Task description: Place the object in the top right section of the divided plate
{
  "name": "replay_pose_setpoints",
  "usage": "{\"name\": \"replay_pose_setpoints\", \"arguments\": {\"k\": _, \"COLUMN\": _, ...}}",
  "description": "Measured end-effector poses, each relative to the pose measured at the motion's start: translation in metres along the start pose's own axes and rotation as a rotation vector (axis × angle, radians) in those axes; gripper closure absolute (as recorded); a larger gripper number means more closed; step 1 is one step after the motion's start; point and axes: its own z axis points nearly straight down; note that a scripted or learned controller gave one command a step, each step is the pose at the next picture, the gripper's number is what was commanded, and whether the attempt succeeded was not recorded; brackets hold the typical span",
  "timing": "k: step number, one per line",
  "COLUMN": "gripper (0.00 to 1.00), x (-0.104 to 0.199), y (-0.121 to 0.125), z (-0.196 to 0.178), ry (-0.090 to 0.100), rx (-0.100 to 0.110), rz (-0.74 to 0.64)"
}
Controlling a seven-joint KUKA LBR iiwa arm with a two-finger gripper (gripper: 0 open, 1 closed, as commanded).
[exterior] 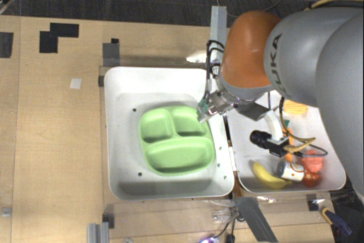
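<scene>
Seemingly we are near the end: our gripper [207,109] hangs over the green divided plate [176,142] at its top right section [187,120], though we cannot tell whether it carries any object.

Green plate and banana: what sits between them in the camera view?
In the camera view, between the green plate and the banana lie bare bin floor and the two bins' adjoining white rims; nothing else.
</scene>
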Motion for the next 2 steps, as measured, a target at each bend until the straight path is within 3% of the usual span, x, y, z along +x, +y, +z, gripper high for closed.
{"name": "replay_pose_setpoints", "arguments": {"k": 1, "gripper": 1.00, "x": 0.041, "y": -0.009, "z": -0.138, "ry": -0.001, "rx": -0.004, "rz": -0.195}}
{"name": "replay_pose_setpoints", "arguments": {"k": 2, "gripper": 1.00, "x": 0.062, "y": 0.040, "z": -0.189, "ry": -0.001, "rx": -0.003, "rz": -0.173}}
